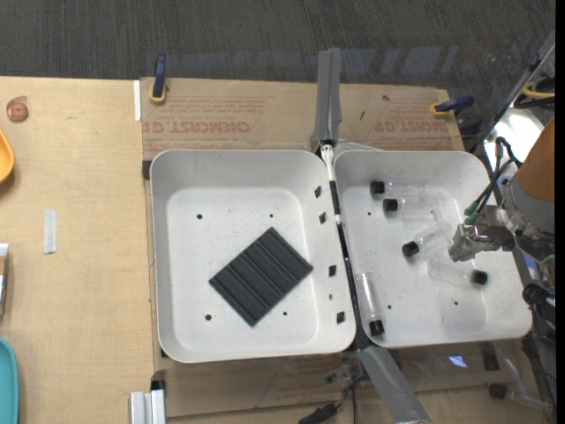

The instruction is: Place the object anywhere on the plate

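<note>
Spreading under everything is the pale wooden surface [79,193], with a sheet of printed brown cardboard [265,113] laid over its right part and held at the far edge by two clamps, one [159,82] at the left corner and one [452,106] at the right. On the cardboard two shallow white bins sit side by side, touching along their inner rims. The left bin [177,184] carries the plate [261,276], a dark ribbed square turned like a diamond, lying flat near the bin's middle. The right bin [415,321] holds several clear plastic tubes with black caps, scattered apart: one long tube [368,300] lies along the left wall near the front with its cap toward the viewer, two short ones [385,196] lie near the far left corner, another [421,240] lies near the middle, and one [459,274] lies toward the right, its cap just below the arm's tip. The grey arm [530,210] reaches in from the right edge over the right bin, and the jaws [464,242] hang low over the bin's right half, close to the middle tubes; whether they are released or clenched I cannot tell, the metal and clear plastic blending together there. A small round reddish disc [17,109] lies at the far left of the surface
</note>
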